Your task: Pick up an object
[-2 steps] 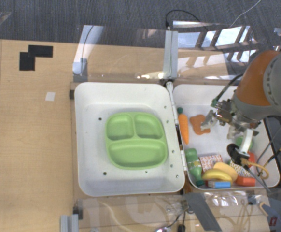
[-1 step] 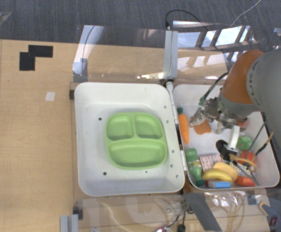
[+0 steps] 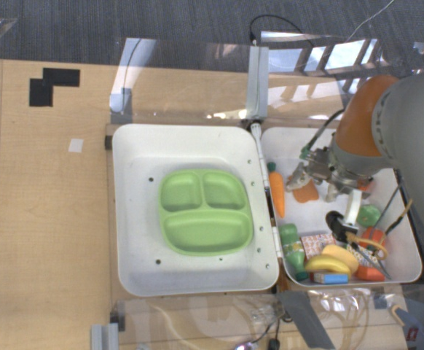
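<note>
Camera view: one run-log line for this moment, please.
gripper: low in right bin | over orange piece | hold: unclear | green tray: left bin

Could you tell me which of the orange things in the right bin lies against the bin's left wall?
The carrot: long, tapered, lying along the left wall. The other orange pieces sit near the right side, by the banana.
</note>
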`<state>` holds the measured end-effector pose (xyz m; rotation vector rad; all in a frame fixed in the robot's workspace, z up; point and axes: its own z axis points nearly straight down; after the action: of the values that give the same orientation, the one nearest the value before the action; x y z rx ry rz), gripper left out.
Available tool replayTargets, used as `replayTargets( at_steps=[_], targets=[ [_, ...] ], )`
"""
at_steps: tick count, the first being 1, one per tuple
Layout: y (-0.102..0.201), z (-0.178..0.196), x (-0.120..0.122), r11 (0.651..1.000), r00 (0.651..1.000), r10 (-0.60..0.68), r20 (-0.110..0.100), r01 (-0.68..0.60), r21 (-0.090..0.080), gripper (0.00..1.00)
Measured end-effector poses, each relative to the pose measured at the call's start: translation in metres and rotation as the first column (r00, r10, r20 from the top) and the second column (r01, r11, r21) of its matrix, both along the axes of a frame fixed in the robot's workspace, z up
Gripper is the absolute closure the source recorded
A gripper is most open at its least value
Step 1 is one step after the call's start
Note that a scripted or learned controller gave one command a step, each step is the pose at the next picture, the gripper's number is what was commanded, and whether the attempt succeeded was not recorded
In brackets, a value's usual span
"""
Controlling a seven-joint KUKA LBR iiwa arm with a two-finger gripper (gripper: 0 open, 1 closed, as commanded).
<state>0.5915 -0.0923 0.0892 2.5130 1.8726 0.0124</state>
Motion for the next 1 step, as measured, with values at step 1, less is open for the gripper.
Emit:
replayTargets(
  at_steps=[1],
  targets=[
    [0.0000,0.0000,0.0000,1.000,1.000,0.000,0.000,0.000,0.000,0.00]
  ],
)
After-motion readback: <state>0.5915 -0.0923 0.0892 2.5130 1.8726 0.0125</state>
